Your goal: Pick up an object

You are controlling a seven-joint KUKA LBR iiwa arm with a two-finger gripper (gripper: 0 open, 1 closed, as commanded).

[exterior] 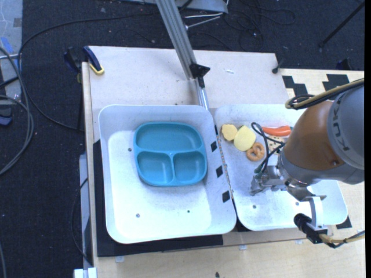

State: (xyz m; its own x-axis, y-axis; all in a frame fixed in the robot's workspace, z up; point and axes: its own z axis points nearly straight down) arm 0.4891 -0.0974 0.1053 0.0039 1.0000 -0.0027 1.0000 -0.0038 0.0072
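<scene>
Gripper hangs low over the right bin, right of centre frame; its state I cannot tell. Yellow pieces, pretzel and orange piece lie just above it.

The bulky grey arm wears a broad orange band, black cables looping beside its metal claw.

Orange item half behind arm
</scene>
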